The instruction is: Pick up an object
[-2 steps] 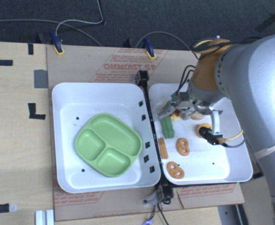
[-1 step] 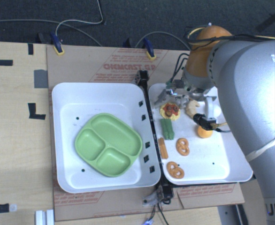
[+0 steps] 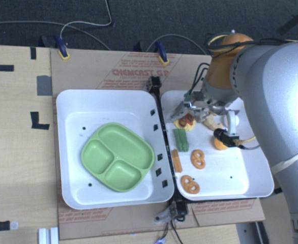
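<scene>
- Toy food lies scattered in the right bin (image 3: 250, 179), and any piece of it could serve as the object to pick up; none is off the bin floor yet, as far as the view lets me judge.
- The likeliest target is the small red-and-yellow piece (image 3: 186, 121) at the bin's upper left, since the gripper (image 3: 189, 107) sits directly over it. It looks lumpy and bright, partly covered by the tool.
- Just below it lies a green block (image 3: 181, 140), long and ridged, and beside the divider an orange stick (image 3: 176, 161), thin and lying lengthwise.
- Two pretzels (image 3: 198, 159) rest toward the middle and lower part of the bin, brown, looped, and flat, well apart from the gripper. An orange lump (image 3: 219, 144) sits to the right, next to a black fitting on the arm.
- The gripper's metal parts blur together above the red-and-yellow piece, so I cannot tell how wide it stands or whether it has closed on anything.
- The arm (image 3: 271, 95) bends in from the right and down, a pose suited to a vertical reach into that corner.
- The left bin (image 3: 67, 136) holds only a green divided plate (image 3: 117, 156), tilted diagonally, away from the work.
</scene>
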Controlling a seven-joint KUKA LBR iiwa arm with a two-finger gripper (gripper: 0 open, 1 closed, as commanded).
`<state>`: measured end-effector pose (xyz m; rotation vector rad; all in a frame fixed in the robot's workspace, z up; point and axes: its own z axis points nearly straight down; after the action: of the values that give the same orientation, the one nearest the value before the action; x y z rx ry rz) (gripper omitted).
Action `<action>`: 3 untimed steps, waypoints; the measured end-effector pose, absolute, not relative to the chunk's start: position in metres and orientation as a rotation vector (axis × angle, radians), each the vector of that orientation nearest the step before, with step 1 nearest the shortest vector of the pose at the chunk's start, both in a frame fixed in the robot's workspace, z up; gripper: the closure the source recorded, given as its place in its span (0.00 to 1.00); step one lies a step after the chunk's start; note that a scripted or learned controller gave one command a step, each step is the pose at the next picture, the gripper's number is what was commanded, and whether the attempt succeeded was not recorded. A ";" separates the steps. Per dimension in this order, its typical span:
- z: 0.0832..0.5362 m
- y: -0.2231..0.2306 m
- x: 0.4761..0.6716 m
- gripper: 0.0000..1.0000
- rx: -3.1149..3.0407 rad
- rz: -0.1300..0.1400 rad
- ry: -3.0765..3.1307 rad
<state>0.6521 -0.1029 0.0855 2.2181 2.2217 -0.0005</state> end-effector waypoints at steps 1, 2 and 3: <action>0.099 -0.103 0.654 1.00 2.213 0.003 2.219; 0.185 -0.051 0.619 1.00 2.218 0.002 2.224; 0.216 0.004 0.574 1.00 2.220 -0.001 2.223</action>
<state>0.5743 0.0040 0.2161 2.2200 2.2232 -0.0014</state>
